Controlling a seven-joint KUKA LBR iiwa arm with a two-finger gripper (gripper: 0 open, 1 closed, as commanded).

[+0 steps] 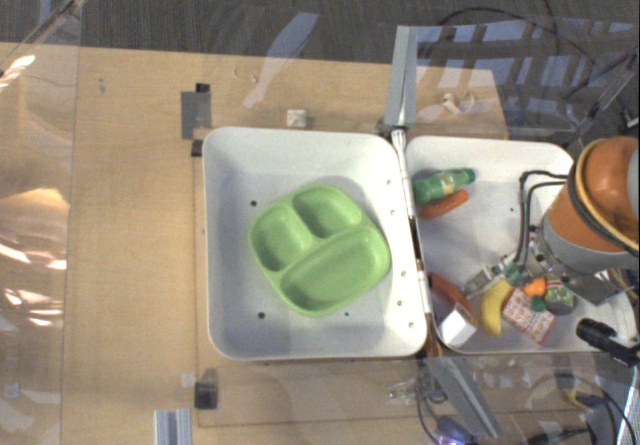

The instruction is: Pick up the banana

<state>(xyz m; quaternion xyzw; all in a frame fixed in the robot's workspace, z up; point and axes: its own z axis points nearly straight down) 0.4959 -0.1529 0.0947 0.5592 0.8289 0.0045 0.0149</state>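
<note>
The yellow banana (493, 309) lies in the right bin (480, 233), near its front edge, with one end pointing toward the bin's front. My gripper (512, 275) hangs just above and behind the banana's upper end, under the grey wrist and orange band (607, 195) of the arm. Nothing shows the banana lifted; it rests on the bin floor among other items.
The left bin (230, 183) holds a green divided plate (318, 249). In the right bin lie a green bottle (443, 181), an orange carrot-like piece (443, 204), a red item (446, 288), a shiny cup (457, 331) and a red-and-white packet (527, 317) beside the banana.
</note>
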